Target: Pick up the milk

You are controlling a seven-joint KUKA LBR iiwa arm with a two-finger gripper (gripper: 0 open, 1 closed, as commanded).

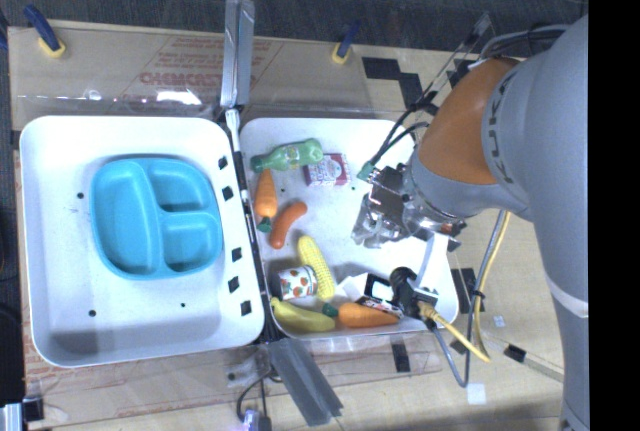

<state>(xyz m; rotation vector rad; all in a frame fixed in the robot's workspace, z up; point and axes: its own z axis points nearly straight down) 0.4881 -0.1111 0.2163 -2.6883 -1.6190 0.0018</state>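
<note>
The small milk carton (327,169) lies at twelve o'clock in the right bin (445,294), beside the green bottle (288,156); the gripper (378,227) hangs at four o'clock from it, grip unreadable; approach squarely, avoiding the bottle.

Right bin's (300,131) centre lies open; corn (315,266), sausage (288,222) and carrot (265,194) crowd its left.

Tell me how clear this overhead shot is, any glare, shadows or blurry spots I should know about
Camera view: lighting is even and soft; the white bins look bright, without hiding the blue tray. Faint shadow lies along the left bin's lower edge. The small milk carton is soft, its label unreadable. The end effector is slightly blurred and dim under the arm.
</note>
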